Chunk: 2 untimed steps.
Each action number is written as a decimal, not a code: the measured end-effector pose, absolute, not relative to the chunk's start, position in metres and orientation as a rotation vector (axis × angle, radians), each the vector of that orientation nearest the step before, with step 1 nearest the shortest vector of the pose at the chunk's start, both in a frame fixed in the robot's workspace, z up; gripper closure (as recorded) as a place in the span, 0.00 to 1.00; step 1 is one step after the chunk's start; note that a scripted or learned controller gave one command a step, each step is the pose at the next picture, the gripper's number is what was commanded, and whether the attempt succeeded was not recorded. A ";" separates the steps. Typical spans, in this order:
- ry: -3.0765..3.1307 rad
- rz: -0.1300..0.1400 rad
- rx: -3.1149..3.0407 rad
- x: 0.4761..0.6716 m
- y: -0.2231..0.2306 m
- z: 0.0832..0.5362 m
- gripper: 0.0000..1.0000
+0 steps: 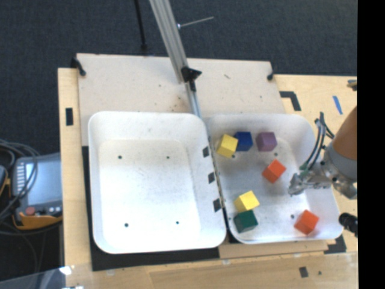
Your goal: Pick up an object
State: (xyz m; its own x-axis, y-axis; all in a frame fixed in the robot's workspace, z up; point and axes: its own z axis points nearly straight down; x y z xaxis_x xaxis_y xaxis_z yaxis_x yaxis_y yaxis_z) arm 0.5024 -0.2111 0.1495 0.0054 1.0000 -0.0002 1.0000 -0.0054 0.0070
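Camera view: gripper [299, 185] hangs low in the right bin [313, 236], fingers' state unclear, nothing visibly held. Nearest orange cube [274, 171] lies just beside it, toward the bin's middle; second orange cube [306, 221] sits nearer the front wall.

Single camera sat fixed above bench [174, 83], looked down at slant. Framing pretty wide: both white bins fit whole, left bin [96, 179] mid-frame, right bin [301, 124] pushed toward right edge. Dark carpet floor [72, 17] ran across top of shot, so far side of bench was up, near side down. Arm [344, 143] poked in from right. Metal pole [168, 32] leaned up and out of top edge. Nothing close-up, blocks looked small.
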 end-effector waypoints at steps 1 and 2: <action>2.221 0.006 2.213 0.507 -0.214 0.193 1.00; 2.222 0.006 2.212 0.513 -0.215 0.238 1.00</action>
